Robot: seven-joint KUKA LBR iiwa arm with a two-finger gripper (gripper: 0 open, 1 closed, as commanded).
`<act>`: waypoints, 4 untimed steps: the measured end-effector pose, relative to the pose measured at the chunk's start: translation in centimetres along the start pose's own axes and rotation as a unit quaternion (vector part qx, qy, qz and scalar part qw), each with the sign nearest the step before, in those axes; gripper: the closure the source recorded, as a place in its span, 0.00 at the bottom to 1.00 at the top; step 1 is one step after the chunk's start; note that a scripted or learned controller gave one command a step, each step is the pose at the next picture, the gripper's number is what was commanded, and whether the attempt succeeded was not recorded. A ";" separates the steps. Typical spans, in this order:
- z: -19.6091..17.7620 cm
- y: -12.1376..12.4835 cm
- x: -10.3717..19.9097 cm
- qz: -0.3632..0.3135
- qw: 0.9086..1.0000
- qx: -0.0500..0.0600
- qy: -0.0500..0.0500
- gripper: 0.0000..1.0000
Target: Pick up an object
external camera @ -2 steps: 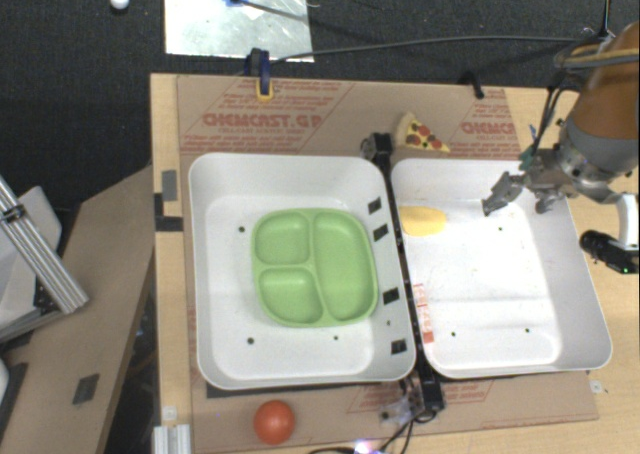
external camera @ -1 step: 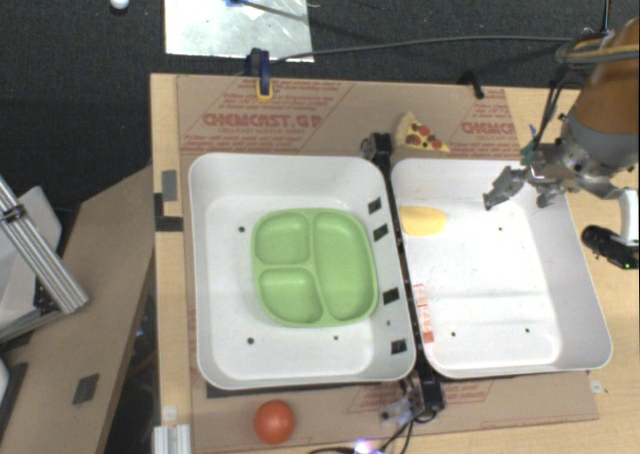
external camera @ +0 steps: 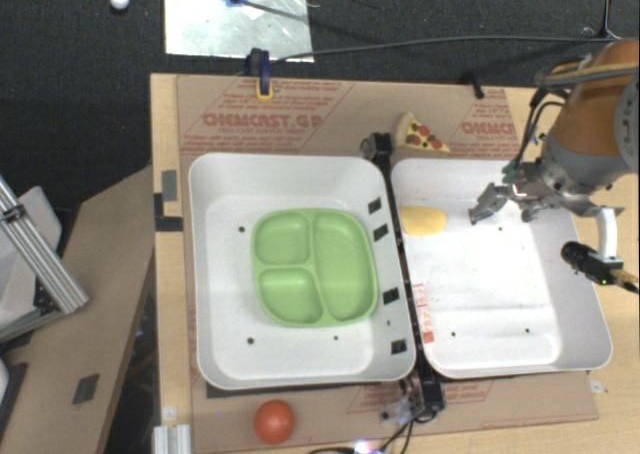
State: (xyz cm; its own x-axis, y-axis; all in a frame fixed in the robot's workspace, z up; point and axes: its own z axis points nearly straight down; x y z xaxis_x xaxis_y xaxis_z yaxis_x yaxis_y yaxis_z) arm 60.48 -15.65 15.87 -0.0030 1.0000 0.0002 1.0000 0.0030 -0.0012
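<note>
Jaws (external camera: 490,205) over right bin (external camera: 500,342), near yellow piece (external camera: 423,221).

grey arm from right, pincer (external camera: 490,206) lowered

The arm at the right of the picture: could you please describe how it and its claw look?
The arm is rounded and grey, with an orange band above the wrist. Thin dark cables loop along its left side. The claw is small, dark metal-grey, at the end of a cluttered wrist block. A white bracket with a black part sits lower right.
</note>
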 end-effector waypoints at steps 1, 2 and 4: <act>4.7 -0.8 0.4 0.000 1.000 0.000 0.000 0.00; 7.5 -0.8 0.4 0.001 1.000 0.000 0.000 0.00; 1.5 -1.2 -0.1 0.002 1.000 -0.003 -0.001 1.00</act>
State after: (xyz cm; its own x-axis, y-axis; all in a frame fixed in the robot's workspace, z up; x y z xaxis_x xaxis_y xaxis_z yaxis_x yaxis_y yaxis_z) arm 59.23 -15.79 14.40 0.0006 1.0000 -0.0010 1.0000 -0.0006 0.0043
